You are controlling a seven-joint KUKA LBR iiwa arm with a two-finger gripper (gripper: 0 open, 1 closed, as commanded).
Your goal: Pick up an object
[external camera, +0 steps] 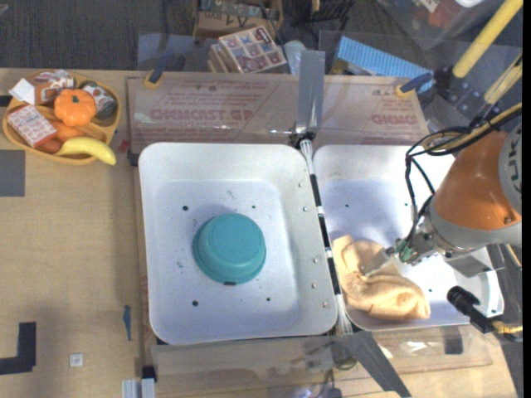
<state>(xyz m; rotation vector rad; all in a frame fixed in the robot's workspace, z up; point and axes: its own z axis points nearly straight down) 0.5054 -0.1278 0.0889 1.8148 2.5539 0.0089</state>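
A crumpled tan cloth lies at the front left of the right bin. A teal bowl sits upside down in the middle of the left bin. My gripper reaches in from the right under the orange band and is down at the cloth's upper right edge, with a finger touching the fabric. Whether the cloth is between the fingers cannot be made out from this angle.
A yellow dish with a toy pumpkin, a banana and small boxes rests on the bench at the far left. A metal divider separates the two bins. Cables hang beside the arm over the right bin.
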